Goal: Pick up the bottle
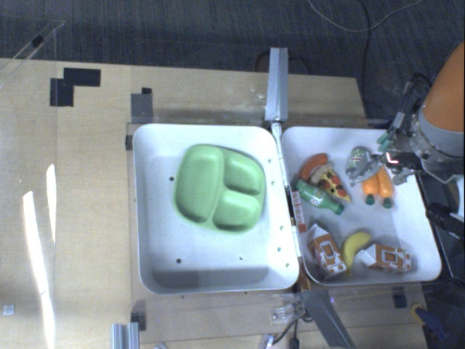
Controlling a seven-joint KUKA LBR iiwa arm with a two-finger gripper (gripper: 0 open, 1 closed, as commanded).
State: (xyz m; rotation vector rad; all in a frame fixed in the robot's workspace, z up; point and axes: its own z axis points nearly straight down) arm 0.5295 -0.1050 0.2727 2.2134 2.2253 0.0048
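Observation:
The green bottle [318, 197] lies on its side in the right bin [429, 227], near that bin's left wall, with its lower end pointing right. A pizza slice toy [332, 183] touches its upper side. My gripper [386, 158] reaches in from the right over the bin's upper right part, close above an orange carrot toy [378, 186] and beside a silvery object [357, 158]. It stands well to the right of the bottle, with nothing of the bottle near it.
A green divided plate [219, 187] sits in the left bin [156, 260]. The right bin also holds a reddish sausage toy [313, 165], a banana [354, 246] and two brown cartons [325, 254] [389, 257]. A metal divider [277, 86] runs between the bins.

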